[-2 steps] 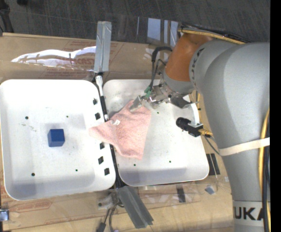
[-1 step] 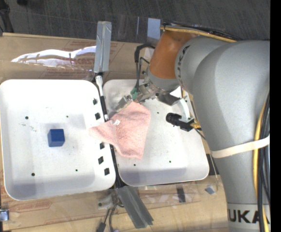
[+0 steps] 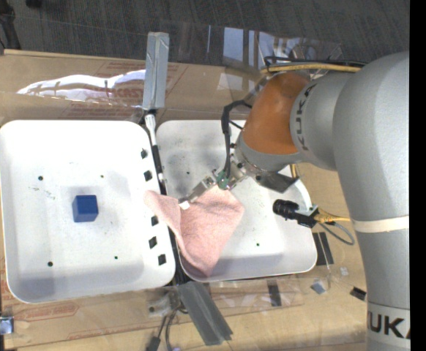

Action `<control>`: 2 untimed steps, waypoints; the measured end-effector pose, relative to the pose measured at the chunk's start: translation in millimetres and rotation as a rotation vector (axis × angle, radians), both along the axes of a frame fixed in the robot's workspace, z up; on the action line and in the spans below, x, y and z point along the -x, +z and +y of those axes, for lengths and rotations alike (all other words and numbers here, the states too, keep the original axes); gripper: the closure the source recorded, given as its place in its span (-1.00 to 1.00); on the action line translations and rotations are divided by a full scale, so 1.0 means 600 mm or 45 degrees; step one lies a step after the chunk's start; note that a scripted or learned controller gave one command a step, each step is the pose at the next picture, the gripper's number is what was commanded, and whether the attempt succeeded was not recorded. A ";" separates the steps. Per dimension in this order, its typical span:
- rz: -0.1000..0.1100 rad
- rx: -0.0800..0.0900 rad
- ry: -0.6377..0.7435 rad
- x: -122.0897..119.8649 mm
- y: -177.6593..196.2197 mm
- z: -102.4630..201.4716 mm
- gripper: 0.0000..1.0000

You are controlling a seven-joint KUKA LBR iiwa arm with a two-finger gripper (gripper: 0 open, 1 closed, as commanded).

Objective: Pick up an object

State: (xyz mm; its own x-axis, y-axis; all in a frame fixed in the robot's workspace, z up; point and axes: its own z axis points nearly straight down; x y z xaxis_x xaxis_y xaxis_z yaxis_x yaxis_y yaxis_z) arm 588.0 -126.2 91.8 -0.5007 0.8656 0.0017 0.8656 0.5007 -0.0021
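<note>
The gripper (image 3: pixel 211 185) hangs right at the upper edge of the pink cloth (image 3: pixel 202 229), which spreads down and away below the fingers, draped over the right bin's (image 3: pixel 286 258) near-left corner. Whether the fingers are parted or pinching, I can't tell.

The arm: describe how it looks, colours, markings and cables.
The arm is smooth, rounded and light grey, with a glossy orange band near the wrist. Dark KUKA lettering marks the casing. Thin black and yellow cables run along the top. The claw is small, metallic, with a green part.
</note>
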 end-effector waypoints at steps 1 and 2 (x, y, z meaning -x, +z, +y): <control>-0.003 0.002 -0.256 -0.012 0.000 0.037 -1.00; 0.002 0.000 -0.186 0.020 -0.001 0.031 -1.00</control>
State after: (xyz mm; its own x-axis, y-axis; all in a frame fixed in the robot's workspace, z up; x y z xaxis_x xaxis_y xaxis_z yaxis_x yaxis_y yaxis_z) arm 575.9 -107.7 91.0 -0.3697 0.9292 0.0025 0.9291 0.3697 -0.0038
